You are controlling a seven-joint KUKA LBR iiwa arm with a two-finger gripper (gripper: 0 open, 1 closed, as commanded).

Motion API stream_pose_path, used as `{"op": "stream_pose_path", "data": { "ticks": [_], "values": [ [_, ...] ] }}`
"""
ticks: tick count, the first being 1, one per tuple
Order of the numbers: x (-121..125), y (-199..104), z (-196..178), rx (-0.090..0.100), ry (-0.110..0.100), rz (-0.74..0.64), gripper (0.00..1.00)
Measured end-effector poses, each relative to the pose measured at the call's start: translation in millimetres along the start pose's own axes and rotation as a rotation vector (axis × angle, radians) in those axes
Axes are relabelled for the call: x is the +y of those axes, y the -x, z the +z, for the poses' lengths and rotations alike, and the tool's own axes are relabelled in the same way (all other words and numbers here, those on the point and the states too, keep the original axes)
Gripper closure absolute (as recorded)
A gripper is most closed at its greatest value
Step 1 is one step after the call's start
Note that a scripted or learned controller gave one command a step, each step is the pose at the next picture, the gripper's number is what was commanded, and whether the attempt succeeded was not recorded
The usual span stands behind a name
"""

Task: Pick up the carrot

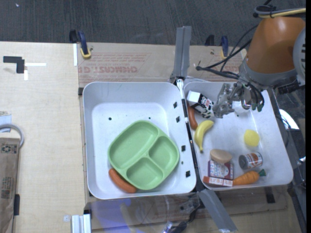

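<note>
Two shallow white bins are sitting side by side on a pale wooden bench, with dark carpet running along the top. In the right bin (279,130), the carrot (246,178) is lying at about 5 o'clock, close against the near wall and not far from the right one. Its long axis is running nearly left to right, tilted slightly, with the green top pointing toward 3 o'clock and the tip toward 9 o'clock.

Hanging over the upper part of that bin, at about 12 o'clock, the gripper (233,102) is carrying nothing that I can make out; whether it is released or clenched I cannot tell. From it, the carrot is lying toward 6 o'clock, well apart, across most of the bin's depth.

Between the two, a yellow ball (251,138) and a small can (250,160) are sitting roughly on that line, the can just above the carrot. A red box (219,171) with a round lid on top is resting just beside the carrot's tip, and a flat red packet under it seems to be touching the carrot. A banana (202,132) is lying off toward the left wall.

Open room around the carrot is looking tight: wall below, can above, box to the left. Closing across its short axis probably means descending between can and wall.
</note>
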State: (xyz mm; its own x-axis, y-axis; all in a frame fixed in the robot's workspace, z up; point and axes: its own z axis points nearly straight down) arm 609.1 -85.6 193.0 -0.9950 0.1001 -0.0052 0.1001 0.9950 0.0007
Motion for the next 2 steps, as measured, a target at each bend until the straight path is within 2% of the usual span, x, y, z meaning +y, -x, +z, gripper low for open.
{"op": "stream_pose_path", "data": {
  "ticks": [1, 2],
  "values": [
    [27.1, -15.7, 0.8, 0.003, 0.001, -0.252, 1.0],
    [43.5, 11.9, -16.4, -0.001, 0.001, -0.499, 1.0]
  ]
}}
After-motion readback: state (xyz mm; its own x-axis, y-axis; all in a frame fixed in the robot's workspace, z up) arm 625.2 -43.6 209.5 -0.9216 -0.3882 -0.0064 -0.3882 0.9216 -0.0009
